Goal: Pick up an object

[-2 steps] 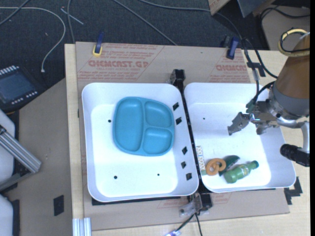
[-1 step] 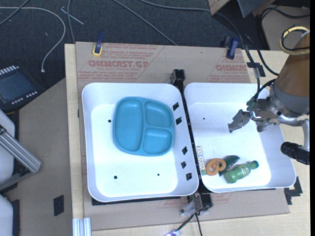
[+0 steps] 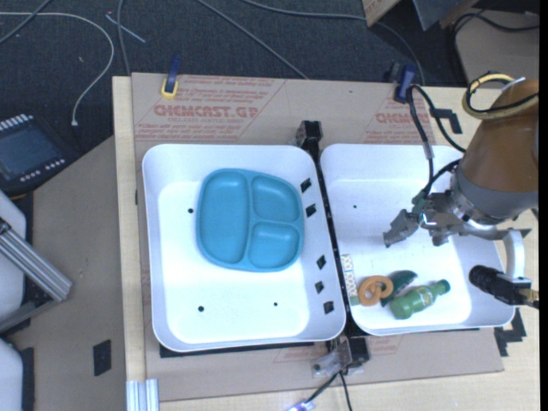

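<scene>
White plastic makes up both bins on the cardboard-topped bench (image 3: 257, 92): the left bin (image 3: 171, 306) holds a blue divided plate (image 3: 250, 219) lying flat in its upper middle, with three compartments facing up, and the right bin (image 3: 377, 174) holds the small things. Those sit together near the right bin's lower edge: a green bottle (image 3: 419, 297) lying on its side, its cap end pointing up and to the right; a dark green piece (image 3: 400, 279) just above and to the left of the bottle, touching or nearly touching it; and a tan ring (image 3: 372, 290) at the left of the group, overlapping the dark green piece. What the dark piece is cannot be made out. The arm (image 3: 501, 157) comes in from the right, its broad orange-brown band over the right bin's upper right part and grey below that. The gripper (image 3: 419, 229) hangs over the middle of the right bin, above the group of things and apart from them. Its two fingers (image 3: 399, 227) are spread wide, one pointing left and the other lower right, with nothing between them. A black clip (image 3: 309, 133) sits where the two bins meet at the top, and a blue clamp (image 3: 172, 77) grips the bench's far edge on the left.
</scene>
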`<control>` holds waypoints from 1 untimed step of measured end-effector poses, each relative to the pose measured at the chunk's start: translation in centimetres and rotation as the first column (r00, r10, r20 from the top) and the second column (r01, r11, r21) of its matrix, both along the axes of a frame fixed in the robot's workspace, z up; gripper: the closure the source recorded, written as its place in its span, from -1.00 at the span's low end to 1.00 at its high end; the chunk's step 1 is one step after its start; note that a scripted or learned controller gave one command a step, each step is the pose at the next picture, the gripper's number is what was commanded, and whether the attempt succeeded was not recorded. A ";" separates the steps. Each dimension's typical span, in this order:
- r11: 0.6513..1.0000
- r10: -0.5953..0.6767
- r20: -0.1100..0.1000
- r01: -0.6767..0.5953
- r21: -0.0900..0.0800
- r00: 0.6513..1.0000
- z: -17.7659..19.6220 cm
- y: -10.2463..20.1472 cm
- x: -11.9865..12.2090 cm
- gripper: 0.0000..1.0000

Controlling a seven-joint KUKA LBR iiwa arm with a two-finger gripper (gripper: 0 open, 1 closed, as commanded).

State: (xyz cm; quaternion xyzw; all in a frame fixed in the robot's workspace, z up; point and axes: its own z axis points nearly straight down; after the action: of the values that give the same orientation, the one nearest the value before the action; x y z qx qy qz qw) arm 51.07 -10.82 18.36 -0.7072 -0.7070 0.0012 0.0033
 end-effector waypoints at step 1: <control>1.000 0.000 -0.001 0.000 0.000 1.000 -4.3 -0.2 0.0 -1.00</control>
State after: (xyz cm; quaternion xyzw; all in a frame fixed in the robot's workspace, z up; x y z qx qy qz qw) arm 51.04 -11.04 14.07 -0.7073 -0.7069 0.0015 0.0034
